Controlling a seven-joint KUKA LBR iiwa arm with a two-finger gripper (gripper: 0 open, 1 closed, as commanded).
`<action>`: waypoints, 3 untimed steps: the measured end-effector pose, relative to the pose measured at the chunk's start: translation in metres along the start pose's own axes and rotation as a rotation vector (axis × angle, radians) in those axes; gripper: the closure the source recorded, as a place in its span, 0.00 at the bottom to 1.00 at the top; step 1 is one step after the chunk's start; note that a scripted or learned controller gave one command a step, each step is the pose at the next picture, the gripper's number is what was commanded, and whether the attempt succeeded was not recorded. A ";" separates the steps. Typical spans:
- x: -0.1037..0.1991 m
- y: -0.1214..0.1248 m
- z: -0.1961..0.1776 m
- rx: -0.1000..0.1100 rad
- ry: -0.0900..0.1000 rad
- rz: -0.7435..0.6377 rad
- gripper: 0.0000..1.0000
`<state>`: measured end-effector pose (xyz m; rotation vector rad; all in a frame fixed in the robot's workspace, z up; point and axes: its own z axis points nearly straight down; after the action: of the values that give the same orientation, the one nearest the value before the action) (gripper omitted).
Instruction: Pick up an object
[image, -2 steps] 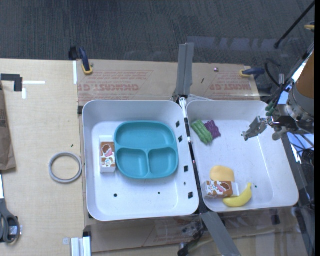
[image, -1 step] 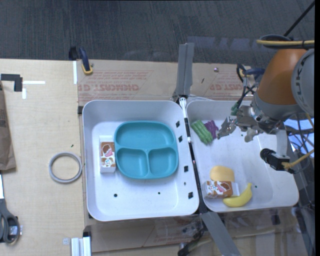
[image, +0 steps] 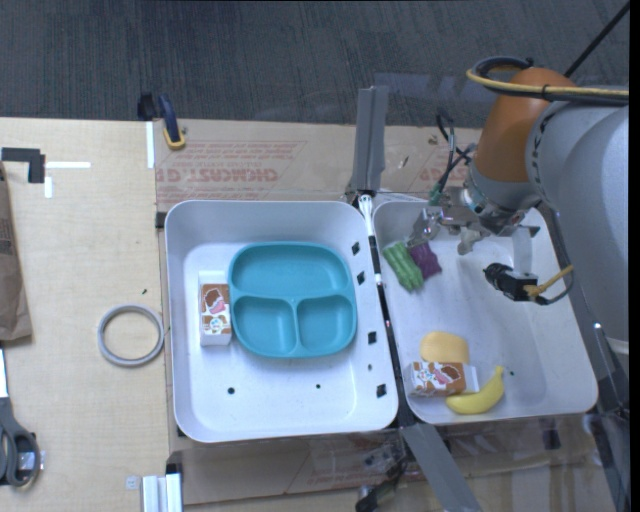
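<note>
Blocking the right bin's (image: 560, 385) far corner, the hand (image: 447, 222) looks blurred.

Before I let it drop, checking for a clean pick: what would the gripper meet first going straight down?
Probably the green object beside the purple one in the right bin; the gripper hangs just above them, though depth is unclear.

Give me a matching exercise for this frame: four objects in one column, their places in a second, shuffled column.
Objects:
1. blue divided plate
2. banana
3. green and purple item
4. grey ring

Places:
A. on the bench, outside the bins
B. right bin, far end, near the gripper
C. left bin, centre
D. right bin, near edge

Pairs: 1-C, 2-D, 3-B, 4-A
</note>
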<state>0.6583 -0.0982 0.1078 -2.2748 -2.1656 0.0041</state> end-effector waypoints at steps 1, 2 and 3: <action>0.049 -0.002 -0.084 -0.003 -0.001 -0.335 0.00; 0.065 -0.086 -0.083 -0.001 0.000 -0.466 0.00; 0.038 -0.096 -0.083 -0.002 0.000 -0.647 0.00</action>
<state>0.5642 -0.0551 0.1912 -1.4688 -2.7762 0.0011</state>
